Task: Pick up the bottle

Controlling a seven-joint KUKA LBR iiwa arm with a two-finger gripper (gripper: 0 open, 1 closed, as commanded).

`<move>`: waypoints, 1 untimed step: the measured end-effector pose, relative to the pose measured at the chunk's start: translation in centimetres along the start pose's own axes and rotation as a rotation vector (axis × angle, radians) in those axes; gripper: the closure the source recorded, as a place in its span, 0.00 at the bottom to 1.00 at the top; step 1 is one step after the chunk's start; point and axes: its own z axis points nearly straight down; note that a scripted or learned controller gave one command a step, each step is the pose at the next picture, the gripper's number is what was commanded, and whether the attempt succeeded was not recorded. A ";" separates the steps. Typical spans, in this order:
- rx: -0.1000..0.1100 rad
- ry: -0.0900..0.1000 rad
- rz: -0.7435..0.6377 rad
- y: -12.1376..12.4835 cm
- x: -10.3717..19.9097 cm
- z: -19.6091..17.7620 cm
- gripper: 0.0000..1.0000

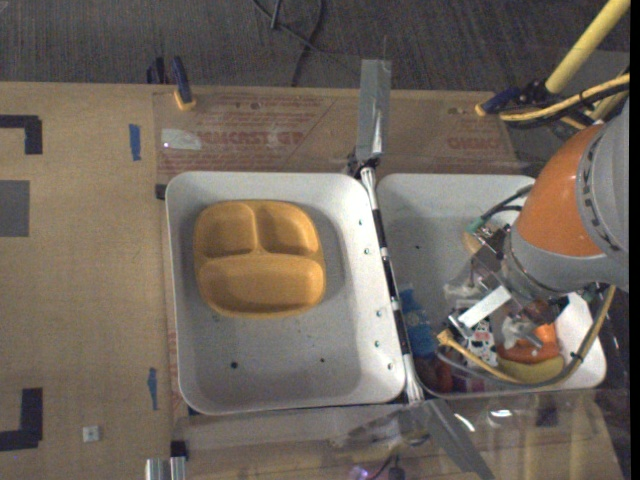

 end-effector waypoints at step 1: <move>0.000 0.000 0.150 -3.6 8.2 0.0 0.00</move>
